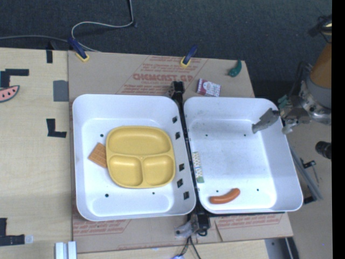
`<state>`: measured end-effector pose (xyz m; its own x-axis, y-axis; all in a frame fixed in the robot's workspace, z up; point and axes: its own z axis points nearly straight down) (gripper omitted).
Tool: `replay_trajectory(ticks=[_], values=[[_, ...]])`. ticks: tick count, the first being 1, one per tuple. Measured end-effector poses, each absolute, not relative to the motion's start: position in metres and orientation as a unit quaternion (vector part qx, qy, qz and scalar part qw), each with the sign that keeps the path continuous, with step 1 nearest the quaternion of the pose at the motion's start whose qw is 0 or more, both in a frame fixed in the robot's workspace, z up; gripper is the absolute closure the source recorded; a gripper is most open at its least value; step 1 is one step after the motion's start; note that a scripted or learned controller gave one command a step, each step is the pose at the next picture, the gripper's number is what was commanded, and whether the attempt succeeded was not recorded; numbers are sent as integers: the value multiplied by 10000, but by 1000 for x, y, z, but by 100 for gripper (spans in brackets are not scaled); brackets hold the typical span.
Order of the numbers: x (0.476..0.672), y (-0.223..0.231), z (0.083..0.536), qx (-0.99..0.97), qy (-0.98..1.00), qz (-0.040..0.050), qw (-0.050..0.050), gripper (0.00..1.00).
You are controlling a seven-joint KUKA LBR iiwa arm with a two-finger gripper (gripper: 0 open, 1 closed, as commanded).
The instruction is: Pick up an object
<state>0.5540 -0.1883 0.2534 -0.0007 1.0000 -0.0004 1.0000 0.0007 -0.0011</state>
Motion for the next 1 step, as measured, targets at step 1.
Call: replay_trajectory(ticks=[1], values=[[522,-183,90,-7070,-7072,-1,8,0]])
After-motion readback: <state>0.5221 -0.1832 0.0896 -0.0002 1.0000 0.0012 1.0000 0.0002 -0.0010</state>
